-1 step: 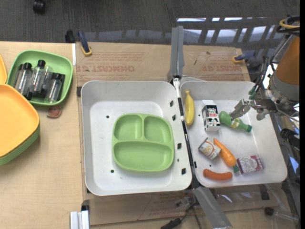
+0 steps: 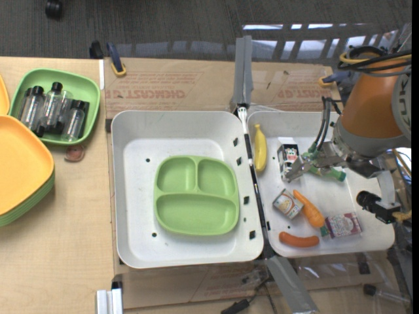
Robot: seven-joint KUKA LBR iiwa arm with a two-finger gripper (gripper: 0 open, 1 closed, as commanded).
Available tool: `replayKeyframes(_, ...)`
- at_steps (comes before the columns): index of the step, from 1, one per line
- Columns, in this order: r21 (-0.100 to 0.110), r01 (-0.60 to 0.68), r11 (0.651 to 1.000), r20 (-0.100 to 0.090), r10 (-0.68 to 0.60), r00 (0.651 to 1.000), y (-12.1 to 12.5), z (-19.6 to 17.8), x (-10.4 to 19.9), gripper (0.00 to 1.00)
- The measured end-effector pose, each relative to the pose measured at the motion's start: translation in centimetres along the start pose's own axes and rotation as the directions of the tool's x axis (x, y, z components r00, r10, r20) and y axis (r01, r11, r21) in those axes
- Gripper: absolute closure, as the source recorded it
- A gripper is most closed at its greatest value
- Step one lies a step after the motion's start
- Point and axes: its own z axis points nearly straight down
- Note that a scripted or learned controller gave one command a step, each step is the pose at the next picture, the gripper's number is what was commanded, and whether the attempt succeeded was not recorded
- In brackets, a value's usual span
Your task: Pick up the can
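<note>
I see my arm [image 2: 370, 110] reaching in from the right over the right bin [image 2: 380, 241]. The tool [image 2: 300, 169] hangs low above that bin's middle, pointing left. Its metal fingers [image 2: 294, 172] look slightly spread with nothing between them.

The can [image 2: 287, 204] lies on the bin floor just below the tool, apart from it, tilted on its side, white with an orange label. A carrot [image 2: 310, 209] sits just beside the can on its right, touching or nearly so. A sausage [image 2: 299, 240] lies near the bin's front edge, below the can. A small pink box [image 2: 343, 226] lies right of the carrot. A banana [image 2: 260, 148] lies along the bin's left wall. A small black and white pack [image 2: 288, 154] stands just above the tool. Something green [image 2: 330, 172] lies under the wrist, partly hidden; I can't tell what.

The left bin [image 2: 131, 195] holds a green divided plate [image 2: 196, 196], flat in its middle.

On the surface [image 2: 59, 260] at far left sits a green tray [image 2: 85, 90] with small dark bottles [image 2: 52, 110], and a stack of orange plates [image 2: 23, 169] next to it.
</note>
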Motion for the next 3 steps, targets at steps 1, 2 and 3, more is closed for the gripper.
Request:
replayKeyframes(1,-0.003,0.086,0.996,0.001,-0.086,0.996,0.5,-3.1,5.0,0.00)
replayKeyframes(2,0.000,-0.084,0.996,0.000,0.084,0.996,-2.2,-3.0,3.7,0.00)
replayKeyframes(3,0.000,-0.032,0.999,0.001,0.032,0.999,-2.0,-3.0,7.5,0.00)
